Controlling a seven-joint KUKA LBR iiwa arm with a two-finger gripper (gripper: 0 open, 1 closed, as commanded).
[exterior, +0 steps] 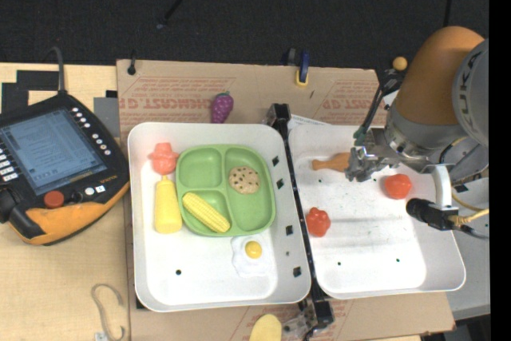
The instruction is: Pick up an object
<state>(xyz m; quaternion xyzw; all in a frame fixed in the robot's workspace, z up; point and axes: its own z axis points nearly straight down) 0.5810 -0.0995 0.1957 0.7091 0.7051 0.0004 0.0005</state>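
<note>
One arm (pixel 435 104) low over right bin (pixel 383 267), gripper (pixel 361 165) beside drumstick (pixel 331 164), grip state unclear.

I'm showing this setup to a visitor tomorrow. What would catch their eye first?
Probably the green plate in the left bin, with a cookie and corn on it. Then the arm's gripper, low in the right bin beside a drumstick and tomato.

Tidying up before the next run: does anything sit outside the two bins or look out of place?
Yes. A purple grape bunch lies on the cardboard behind the left bin, and a yellow toy lies at the front edge between the bins. Both are outside any bin.
</note>
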